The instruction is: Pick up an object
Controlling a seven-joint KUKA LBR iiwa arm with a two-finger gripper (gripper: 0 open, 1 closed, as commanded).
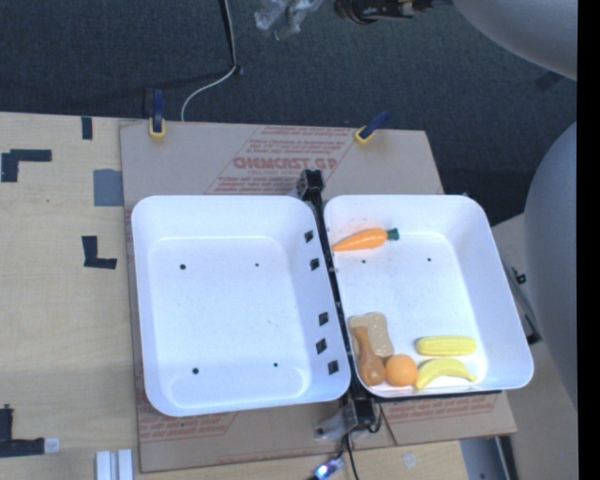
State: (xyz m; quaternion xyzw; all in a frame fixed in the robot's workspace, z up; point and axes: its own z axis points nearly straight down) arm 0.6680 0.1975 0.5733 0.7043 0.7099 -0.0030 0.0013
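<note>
Fingers blur at the top edge, past the desk; apart or together, I cannot tell. Left bin sits beside the right bin, which holds a carrot near the divider, and a banana, corn and an orange along its near edge.

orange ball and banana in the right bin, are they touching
Touching. The camera view shows the orange ball pressed against the left tip of the banana in the right bin, with no white floor visible between them.
</note>
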